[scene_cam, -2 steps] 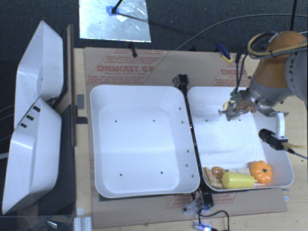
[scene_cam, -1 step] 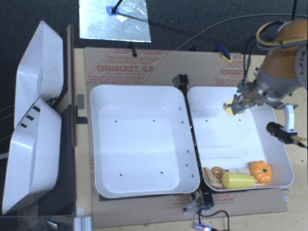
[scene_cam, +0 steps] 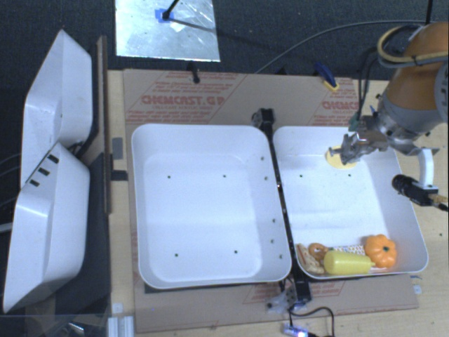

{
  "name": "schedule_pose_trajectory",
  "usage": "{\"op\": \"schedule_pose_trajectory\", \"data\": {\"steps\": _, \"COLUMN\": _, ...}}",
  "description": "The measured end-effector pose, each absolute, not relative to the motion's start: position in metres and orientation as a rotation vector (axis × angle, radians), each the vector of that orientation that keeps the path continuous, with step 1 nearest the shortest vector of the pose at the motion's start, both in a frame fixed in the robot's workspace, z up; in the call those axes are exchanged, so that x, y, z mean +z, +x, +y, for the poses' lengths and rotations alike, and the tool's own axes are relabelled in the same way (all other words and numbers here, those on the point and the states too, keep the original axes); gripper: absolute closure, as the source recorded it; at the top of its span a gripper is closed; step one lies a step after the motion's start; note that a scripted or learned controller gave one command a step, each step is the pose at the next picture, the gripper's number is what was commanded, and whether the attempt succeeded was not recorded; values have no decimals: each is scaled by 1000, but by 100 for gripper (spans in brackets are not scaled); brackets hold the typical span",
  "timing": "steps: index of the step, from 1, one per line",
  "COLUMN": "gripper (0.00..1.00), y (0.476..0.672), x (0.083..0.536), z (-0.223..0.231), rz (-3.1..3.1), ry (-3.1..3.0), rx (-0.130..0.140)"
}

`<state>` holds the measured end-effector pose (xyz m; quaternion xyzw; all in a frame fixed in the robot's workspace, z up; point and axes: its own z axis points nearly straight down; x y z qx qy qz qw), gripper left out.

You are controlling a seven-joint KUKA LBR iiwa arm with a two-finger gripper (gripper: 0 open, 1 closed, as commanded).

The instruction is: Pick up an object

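Pale yellow disc (scene_cam: 339, 161), flat and round, lies on the floor of the right-hand white bin (scene_cam: 330, 209), near that bin's far wall, with the gripper (scene_cam: 349, 150) directly over its right part and partly covering it. From where the camera looks, I cannot tell how the gripper is set or whether it touches the disc. The grey arm (scene_cam: 414, 97), orange above the wrist, reaches in over the bin's right rim.

Along the near wall of the same bin sit four more things in a row: a small brown pretzel-like piece (scene_cam: 313, 253), a yellow cylinder (scene_cam: 346, 262) lying on its side, a striped white item (scene_cam: 344, 248) just behind it, and an orange pumpkin-shaped toy (scene_cam: 381, 250) at the corner. All are well apart from the gripper.

The left-hand white bin (scene_cam: 203, 202) stands just beside the right one on the worktop (scene_cam: 182, 97).
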<state>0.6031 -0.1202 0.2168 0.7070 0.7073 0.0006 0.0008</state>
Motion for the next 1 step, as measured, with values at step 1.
{"op": "schedule_pose_trajectory", "data": {"steps": 1, "gripper": 100, "y": 611, "x": 227, "z": -65, "rz": 2227, "ry": 2216, "rx": 3}}
